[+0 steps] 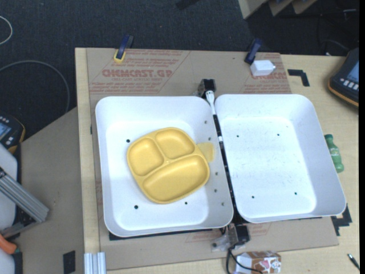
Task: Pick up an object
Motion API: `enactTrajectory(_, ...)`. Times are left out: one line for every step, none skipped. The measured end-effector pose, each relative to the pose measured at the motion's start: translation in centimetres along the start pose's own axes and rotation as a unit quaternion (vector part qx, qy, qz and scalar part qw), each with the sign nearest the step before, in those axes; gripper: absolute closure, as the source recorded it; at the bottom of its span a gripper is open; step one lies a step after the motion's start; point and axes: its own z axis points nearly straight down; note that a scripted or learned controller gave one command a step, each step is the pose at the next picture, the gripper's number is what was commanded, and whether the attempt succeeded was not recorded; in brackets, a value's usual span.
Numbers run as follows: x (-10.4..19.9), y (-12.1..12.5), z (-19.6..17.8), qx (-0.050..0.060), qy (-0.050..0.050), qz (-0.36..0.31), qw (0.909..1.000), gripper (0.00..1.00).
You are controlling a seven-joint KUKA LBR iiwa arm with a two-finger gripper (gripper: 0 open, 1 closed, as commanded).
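Where three compartments dip, glossy yellow plate (167, 164), smooth left bin (114, 204)

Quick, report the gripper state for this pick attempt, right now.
Gripper: cannot be told from this camera view. The yellow divided plate lies flat in the left bin, with nothing gripping it.

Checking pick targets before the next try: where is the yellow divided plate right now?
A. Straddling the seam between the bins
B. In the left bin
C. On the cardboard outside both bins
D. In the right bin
B: the yellow divided plate lies flat on the floor of the left bin, wholly inside its rim, its tab pointing toward the seam with the right bin without crossing it.
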Motion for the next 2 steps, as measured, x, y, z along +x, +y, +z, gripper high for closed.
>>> enactTrajectory(15.3, -0.1, 8.3, 0.008, 0.004, -0.008, 0.9999, 1.00)
enactTrajectory(22.5, 0.4, 14.1, 0.008, 0.003, -0.004, 1.0000, 1.00)
